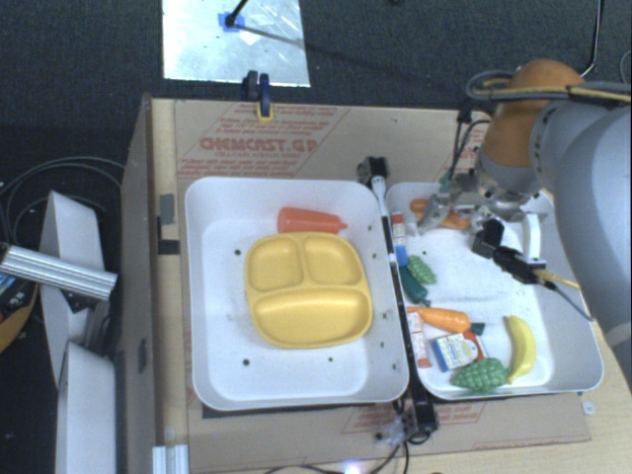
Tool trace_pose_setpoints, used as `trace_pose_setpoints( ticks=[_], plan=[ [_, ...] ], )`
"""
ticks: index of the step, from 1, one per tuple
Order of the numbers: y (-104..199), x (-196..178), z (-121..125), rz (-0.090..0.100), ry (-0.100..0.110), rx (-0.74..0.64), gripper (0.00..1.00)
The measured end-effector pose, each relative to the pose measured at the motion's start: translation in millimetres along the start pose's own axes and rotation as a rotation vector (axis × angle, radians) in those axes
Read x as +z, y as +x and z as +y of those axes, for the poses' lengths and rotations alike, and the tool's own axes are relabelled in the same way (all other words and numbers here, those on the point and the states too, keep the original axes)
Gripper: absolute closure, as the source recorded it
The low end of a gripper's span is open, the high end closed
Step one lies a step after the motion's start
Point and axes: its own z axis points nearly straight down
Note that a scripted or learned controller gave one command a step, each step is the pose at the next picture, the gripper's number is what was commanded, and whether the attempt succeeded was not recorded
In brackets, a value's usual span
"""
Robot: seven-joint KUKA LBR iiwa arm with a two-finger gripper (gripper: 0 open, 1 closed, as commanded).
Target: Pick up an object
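Carrot (441, 317) in the right bin (583, 363) lies crosswise, tip toward the divider; the tool's (446, 208) state cannot be told.

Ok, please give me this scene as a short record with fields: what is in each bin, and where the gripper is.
left bin: yellow divided tray, orange carrot behind it
right bin: small carrot, banana, green grapes, green vegetable, small printed box
gripper: low over the far end of the right bin, next to an orange item too hidden to name
arm: reaches in from the right
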Motion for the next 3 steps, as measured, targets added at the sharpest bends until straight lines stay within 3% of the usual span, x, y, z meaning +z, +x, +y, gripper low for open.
trace_pose_setpoints(
  ticks=[1,2,3],
  plan=[
    [-13,-36,3,-0.002,-0.018,-0.002,0.0],
    [-33,-11,6,-0.003,-0.026,-0.003,0.0],
    [-66,-34,3,-0.003,-0.018,-0.001,0.0]
  ],
)
